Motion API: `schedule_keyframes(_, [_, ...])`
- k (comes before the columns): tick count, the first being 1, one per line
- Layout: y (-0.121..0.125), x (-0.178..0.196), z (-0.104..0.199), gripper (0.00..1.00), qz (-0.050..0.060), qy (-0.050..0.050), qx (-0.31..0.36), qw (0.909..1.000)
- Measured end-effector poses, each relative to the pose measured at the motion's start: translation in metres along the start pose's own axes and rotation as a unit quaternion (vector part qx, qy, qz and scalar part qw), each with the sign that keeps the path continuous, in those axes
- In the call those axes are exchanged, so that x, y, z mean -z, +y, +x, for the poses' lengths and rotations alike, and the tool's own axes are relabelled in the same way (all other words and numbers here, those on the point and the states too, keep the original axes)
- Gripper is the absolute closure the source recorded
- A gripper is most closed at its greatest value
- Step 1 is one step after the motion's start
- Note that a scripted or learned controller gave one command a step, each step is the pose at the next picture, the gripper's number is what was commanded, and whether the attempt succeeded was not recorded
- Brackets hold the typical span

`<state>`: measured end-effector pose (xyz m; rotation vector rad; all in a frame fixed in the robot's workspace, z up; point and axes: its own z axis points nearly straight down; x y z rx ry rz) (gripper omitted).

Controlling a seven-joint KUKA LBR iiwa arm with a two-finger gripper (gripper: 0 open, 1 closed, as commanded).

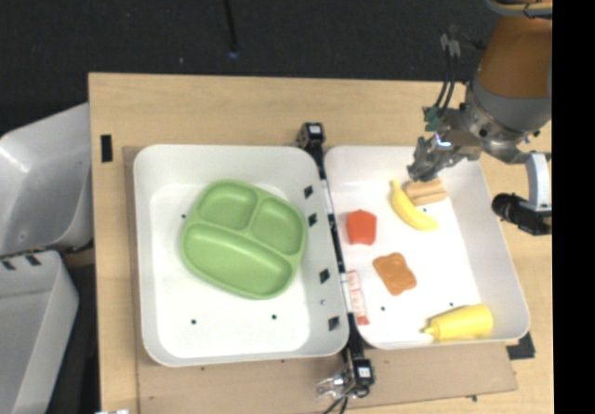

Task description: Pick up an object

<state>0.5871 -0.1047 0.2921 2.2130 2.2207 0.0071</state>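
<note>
Pincer [429, 164] low over tan block [426, 192]; banana [410, 207] beside it

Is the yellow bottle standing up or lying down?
Lying down. The yellow bottle rests on its side in the right bin, near its front edge.

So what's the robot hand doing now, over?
Hand low in right bin, over tan block. Block leans on banana. Nothing lifted yet.
</note>
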Motion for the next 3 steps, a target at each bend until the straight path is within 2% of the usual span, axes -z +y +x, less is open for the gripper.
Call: schedule_keyframes(3, [0.010,-0.011,0.147,1.00,0.004,0.001,0.001,1.0000])
